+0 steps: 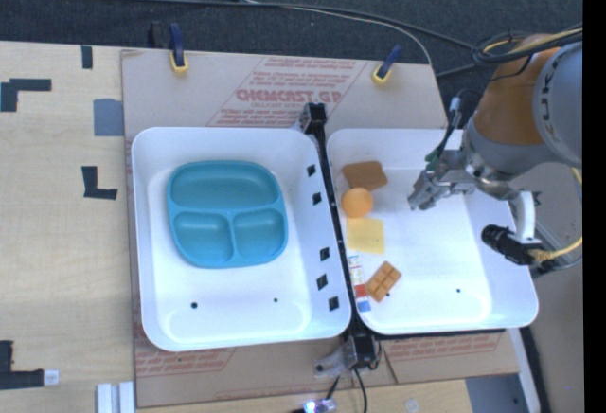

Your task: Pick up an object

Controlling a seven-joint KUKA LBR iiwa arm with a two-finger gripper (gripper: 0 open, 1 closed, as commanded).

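The gripper [423, 194] hangs over the right bin [473, 307], in its far-right part, above bare white floor. Nothing is seen between its tips; whether the jaws are released or clenched cannot be told from this angle.

The candidate objects all lie to the left of the gripper, in a loose column along the bin's left wall. From far to near:
- a brown slab [365, 175], long axis roughly left-right
- an orange ball [357, 203], touching or just beside the slab
- a yellow square block [366, 235], just nearer than the ball
- a small waffle-like brown piece [383, 280], lying diagonally, set apart from the others toward the near side

The ball and the brown slab are closest to the gripper — both lie directly left of it, with clear floor between.

The left bin [151, 241] holds a blue divided tray [227, 214], well apart from the gripper and across the divider [327, 212].

Judgement: no pick is made yet. The coming move turns on a leftward shift, then a descent. The crowding of slab, ball and block near the wall is a risk — tips may land on two items at once.
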